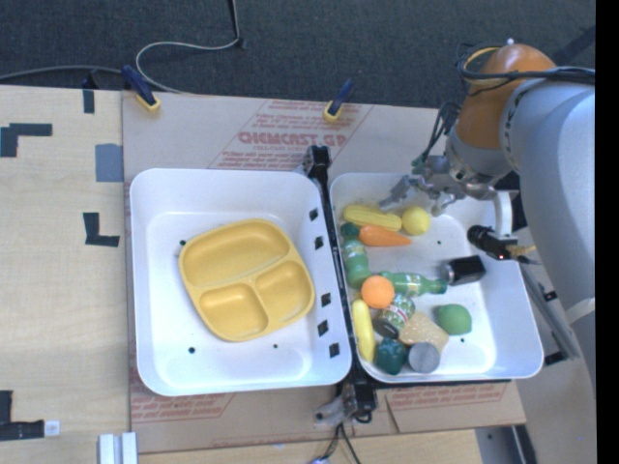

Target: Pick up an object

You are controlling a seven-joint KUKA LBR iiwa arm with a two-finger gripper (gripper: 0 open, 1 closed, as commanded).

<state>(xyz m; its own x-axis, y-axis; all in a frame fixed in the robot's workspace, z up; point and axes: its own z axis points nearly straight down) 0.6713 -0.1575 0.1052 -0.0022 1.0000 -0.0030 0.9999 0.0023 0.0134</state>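
The right bin (498, 351) holds a heap of toy food: a yellow corn cob (372, 217), a carrot (385, 239), a lemon (417, 222), a green bottle (418, 283), an orange (378, 290), a lime (453, 318) and a black block (464, 270). My gripper (423, 197) hangs over the far part of this bin, just above the lemon and the corn cob. Its fingers are spread open with nothing between them.
The left bin (160, 351) carries a yellow divided plate (248, 278). More pieces crowd the right bin's near corner: a yellow banana (363, 329), a teal piece (391, 356), a grey disc (424, 358). The arm's grey body (561, 191) covers the bin's right side.
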